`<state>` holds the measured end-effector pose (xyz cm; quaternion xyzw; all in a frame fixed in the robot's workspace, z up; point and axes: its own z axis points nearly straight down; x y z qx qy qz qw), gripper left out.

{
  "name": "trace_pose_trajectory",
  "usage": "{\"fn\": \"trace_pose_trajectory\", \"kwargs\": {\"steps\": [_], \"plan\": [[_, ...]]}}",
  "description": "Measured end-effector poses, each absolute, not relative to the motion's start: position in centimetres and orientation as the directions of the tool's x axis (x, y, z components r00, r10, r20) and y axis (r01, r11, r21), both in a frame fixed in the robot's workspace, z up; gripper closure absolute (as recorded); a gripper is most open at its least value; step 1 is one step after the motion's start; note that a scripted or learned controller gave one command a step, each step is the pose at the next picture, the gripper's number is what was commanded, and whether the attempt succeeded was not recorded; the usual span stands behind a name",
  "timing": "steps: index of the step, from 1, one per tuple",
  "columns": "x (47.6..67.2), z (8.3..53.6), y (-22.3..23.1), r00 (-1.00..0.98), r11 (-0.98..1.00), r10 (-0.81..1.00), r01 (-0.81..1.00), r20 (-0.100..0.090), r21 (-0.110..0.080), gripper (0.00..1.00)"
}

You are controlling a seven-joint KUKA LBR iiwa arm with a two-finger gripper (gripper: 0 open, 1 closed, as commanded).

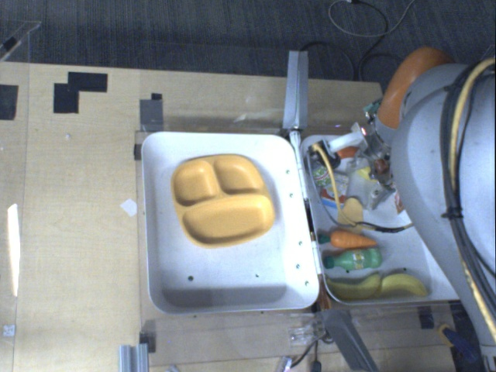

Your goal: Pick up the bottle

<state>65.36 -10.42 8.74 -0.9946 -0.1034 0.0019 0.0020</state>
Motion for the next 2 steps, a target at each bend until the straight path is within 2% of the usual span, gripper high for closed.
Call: {"fn": "trace_pose_trajectory", "kwargs": {"steps": [1, 2], "plan": [[59.4, 8.9, -9.4, 0.979, -0.979, 0.206, 0.206, 0.008, 0.001, 0.00], [65.7, 8.7, -10.6, 0.980, -0.980, 0.200, 0.200, -0.011, -0.008, 0.00]]}}
